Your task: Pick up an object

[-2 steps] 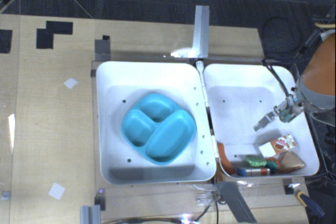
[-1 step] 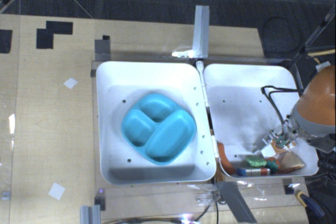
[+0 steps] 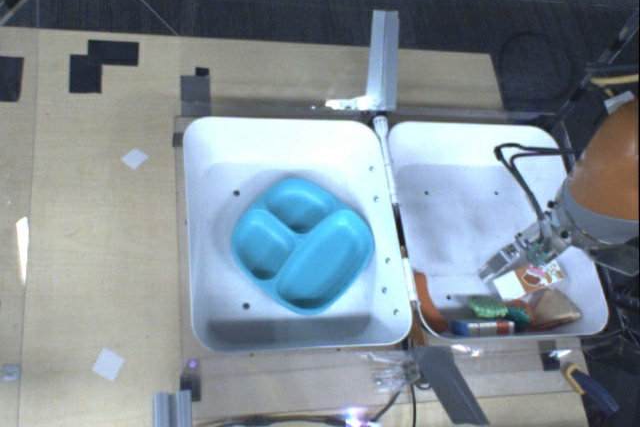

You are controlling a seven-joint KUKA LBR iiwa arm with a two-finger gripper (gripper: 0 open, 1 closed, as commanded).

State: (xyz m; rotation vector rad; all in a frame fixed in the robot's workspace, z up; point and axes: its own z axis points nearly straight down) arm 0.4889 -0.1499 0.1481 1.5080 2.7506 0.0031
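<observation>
The arm comes in from the right, and its gripper hangs low over the near right part of the right bin. Just below it, along the bin's near wall, lies a pile of small objects: a green piece, a brown paper-like packet, a white and orange item, an orange curved piece and a blue and red pen-like stick. The gripper's metal fingers point left and down toward this pile. Nothing is visibly held between them.
The left bin holds a blue three-compartment tray in its middle. A black cable loops over the right bin's far right side. A metal post stands behind the divider between the bins.
</observation>
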